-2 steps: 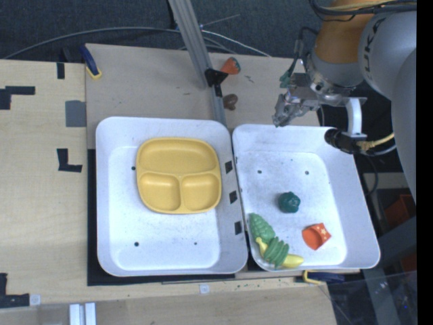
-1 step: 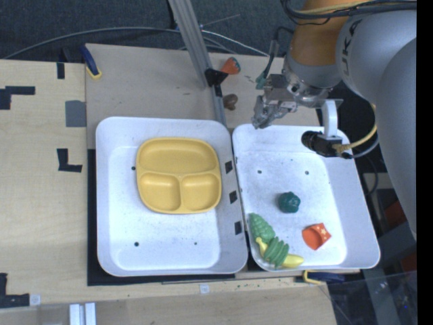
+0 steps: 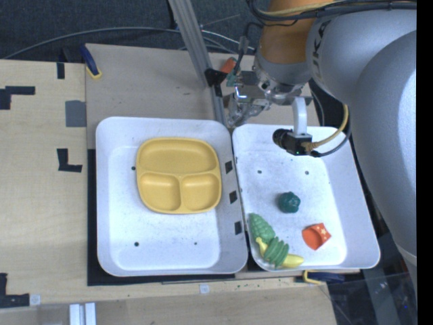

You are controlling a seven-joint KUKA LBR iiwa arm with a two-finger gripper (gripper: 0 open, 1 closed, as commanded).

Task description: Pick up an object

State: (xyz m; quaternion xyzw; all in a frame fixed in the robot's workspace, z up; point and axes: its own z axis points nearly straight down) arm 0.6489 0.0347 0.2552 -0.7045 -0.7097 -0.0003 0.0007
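We see our end effector (image 3: 245, 105) hanging over the far rim of the right bin (image 3: 338, 181), close to the seam where it meets the left bin (image 3: 108, 181). Whether it is apart or together we cannot tell from this slant, and nothing shows clamped in it.

Everything we could pick up lies nearer the camera than the end effector, toward the near end of the right bin. The small green ball (image 3: 289, 202) sits roughly mid-bin, closest to us, a little to the right of the end effector's line. The orange block (image 3: 316, 235) lies further on, near the right wall. The green and yellow toy (image 3: 272, 246) lies against the near left corner, its long axis slanting from the seam toward the near rim.

The yellow divided plate (image 3: 178, 175) sits in the left bin.

We judge the ball the likeliest target: a move toward the camera, then down.
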